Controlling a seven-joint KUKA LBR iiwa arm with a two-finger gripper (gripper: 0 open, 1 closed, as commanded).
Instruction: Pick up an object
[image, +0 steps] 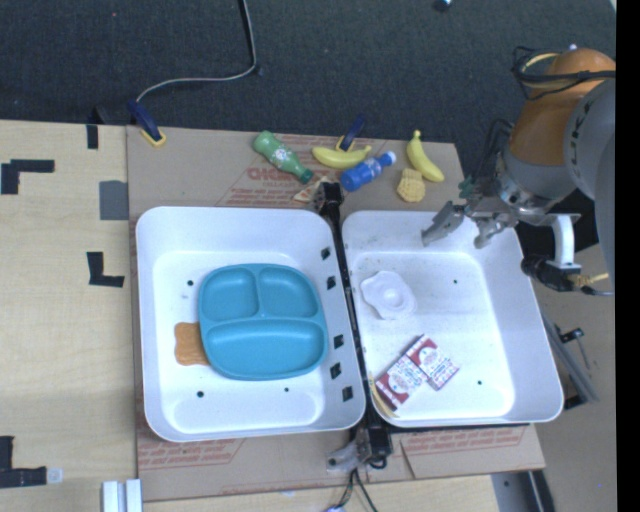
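Note:
My gripper (461, 231) hangs over the far right corner of the right bin (520, 330), its two grey fingers spread apart with nothing between them. Below it in that bin lie a small white cup-like object (387, 295) near the left wall and a red and white carton (417, 370) toward the near side. The left bin (160, 300) holds a blue divided plate (263, 321) with an orange piece (187, 344) sticking out from under its left edge.
Behind the bins on the cardboard lie a green bottle (280, 155), a banana (341, 155), a blue bottle (365, 171), a second banana (424, 158) and a small yellow piece (410, 185). The arm's orange band (545, 125) is at the right.

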